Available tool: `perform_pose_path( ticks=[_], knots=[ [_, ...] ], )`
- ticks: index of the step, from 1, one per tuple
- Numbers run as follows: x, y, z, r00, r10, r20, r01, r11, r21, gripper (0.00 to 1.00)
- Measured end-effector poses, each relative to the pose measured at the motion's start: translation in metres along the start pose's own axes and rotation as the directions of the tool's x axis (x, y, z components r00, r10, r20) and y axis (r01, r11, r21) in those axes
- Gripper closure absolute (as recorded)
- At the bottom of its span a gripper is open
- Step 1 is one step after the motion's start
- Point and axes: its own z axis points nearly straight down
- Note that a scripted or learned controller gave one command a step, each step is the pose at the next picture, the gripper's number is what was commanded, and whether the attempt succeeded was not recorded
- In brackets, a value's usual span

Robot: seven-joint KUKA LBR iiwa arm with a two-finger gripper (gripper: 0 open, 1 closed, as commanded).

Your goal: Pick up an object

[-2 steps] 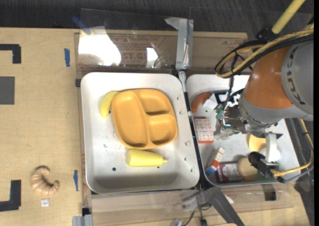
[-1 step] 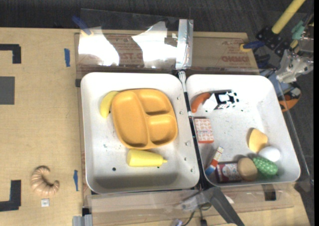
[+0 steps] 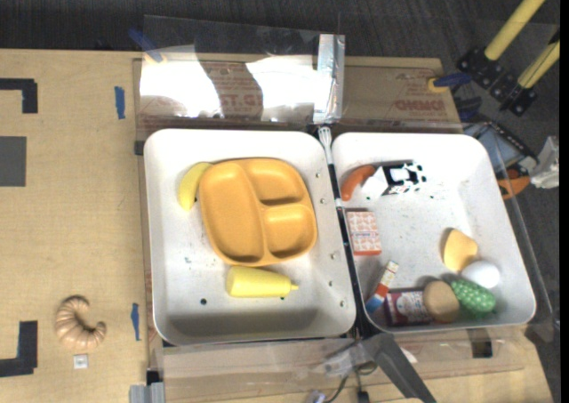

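The left bin [image 3: 164, 214] holds an orange divided plate [image 3: 258, 210], a yellow curved piece [image 3: 189, 186] tucked under its left edge, and a yellow bottle-shaped toy [image 3: 258, 283] lying in front of it. In the right bin [image 3: 498, 205], an orange-red item [image 3: 357, 181] and a black-and-white item [image 3: 402, 176] lie at the back left. A small red-patterned box [image 3: 362, 232] lies below them. Clustered at the front right are a yellow-orange wedge [image 3: 459, 250], a white ball [image 3: 483, 275], a green bumpy object [image 3: 471, 297], a brown lump [image 3: 439, 300] and a red-labelled bottle [image 3: 404, 306].
A tan croissant-shaped toy [image 3: 80, 323] lies on the cardboard bench at the far left, outside the bins. A clear plastic sheet [image 3: 240, 81] stands behind the bins. Yellow poles [image 3: 524, 10] with black clamps cross the upper right. A grey strut [image 3: 400, 374] juts in at the bottom.
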Motion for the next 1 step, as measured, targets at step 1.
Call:
perform_pose_path(
  ticks=[1],
  knots=[
    [-0.0209, 0.0022, 0.0121, 0.981, -0.195, -0.001, 0.195, 0.981, -0.001, 1.00]
  ],
)
